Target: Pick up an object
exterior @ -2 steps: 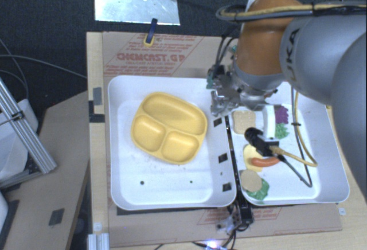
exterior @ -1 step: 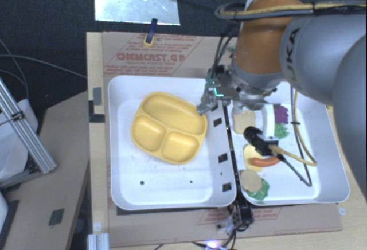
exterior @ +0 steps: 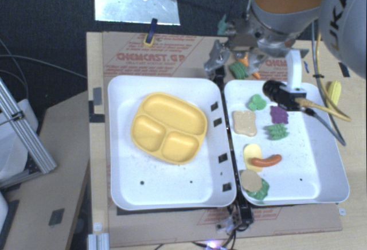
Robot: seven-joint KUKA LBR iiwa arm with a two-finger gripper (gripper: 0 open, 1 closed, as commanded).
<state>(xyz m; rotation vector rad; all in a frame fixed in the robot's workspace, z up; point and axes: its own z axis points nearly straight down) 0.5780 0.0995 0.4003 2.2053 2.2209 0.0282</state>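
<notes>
The grey two-finger gripper (exterior: 236, 63) hung just past the far rim of the right shallow white bin (exterior: 321, 183), over a green toy piece (exterior: 238, 70). Honestly couldn't tell how its claw stood. A yellow three-compartment plastic tray (exterior: 169, 127) sat left of that bin.

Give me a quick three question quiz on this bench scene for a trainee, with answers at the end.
1. True or false: the yellow tray lies in the left bin.
2. Which lies nearest the right bin's front edge: A) bread slice, B) sausage, C) purple piece?
3. Fill in: the gripper hangs over the bins' ____ edge.

Key: 1 true. 2 B. 3 far.
</notes>
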